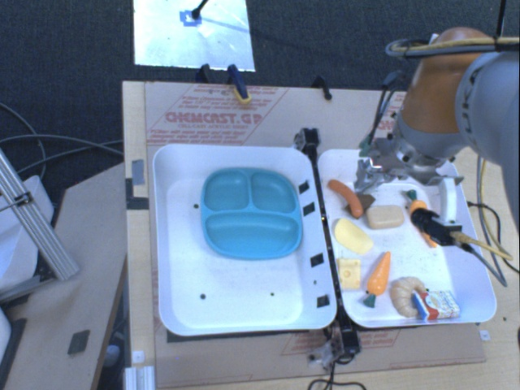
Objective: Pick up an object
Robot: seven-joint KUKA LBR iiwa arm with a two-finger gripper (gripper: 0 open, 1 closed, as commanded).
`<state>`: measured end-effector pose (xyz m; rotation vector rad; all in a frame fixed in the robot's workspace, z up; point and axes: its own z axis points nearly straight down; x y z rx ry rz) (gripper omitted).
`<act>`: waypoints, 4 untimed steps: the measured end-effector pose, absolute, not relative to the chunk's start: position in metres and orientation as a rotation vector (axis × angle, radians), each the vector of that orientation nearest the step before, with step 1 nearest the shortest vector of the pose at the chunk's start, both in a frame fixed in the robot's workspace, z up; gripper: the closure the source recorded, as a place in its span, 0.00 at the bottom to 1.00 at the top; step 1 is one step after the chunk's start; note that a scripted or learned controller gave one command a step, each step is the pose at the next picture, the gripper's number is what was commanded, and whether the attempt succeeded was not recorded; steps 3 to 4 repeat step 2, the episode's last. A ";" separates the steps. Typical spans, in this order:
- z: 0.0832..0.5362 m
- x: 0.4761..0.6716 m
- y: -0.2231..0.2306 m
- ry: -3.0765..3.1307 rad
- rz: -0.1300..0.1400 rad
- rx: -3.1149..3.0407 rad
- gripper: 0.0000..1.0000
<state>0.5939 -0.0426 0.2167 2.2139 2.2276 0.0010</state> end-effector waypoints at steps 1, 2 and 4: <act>0.235 0.596 -0.040 2.227 0.004 2.213 1.00; 0.214 0.592 -0.036 2.227 0.000 2.214 1.00; 0.214 0.592 -0.036 2.227 0.000 2.214 1.00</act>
